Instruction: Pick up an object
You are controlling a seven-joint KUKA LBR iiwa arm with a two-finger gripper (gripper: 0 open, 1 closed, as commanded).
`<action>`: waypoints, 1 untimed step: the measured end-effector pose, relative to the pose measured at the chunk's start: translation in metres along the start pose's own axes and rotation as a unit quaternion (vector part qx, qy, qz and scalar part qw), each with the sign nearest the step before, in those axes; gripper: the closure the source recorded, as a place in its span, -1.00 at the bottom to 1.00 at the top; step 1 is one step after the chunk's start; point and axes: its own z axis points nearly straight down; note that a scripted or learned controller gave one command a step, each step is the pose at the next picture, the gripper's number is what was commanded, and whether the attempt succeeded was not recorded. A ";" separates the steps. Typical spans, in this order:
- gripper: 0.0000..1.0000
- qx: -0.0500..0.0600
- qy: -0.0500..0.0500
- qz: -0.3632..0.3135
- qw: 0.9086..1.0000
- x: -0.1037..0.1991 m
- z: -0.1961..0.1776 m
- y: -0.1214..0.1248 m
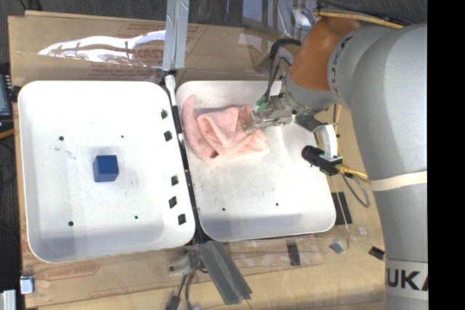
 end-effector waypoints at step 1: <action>1.00 0.000 0.000 -0.124 0.992 0.010 -0.085 0.011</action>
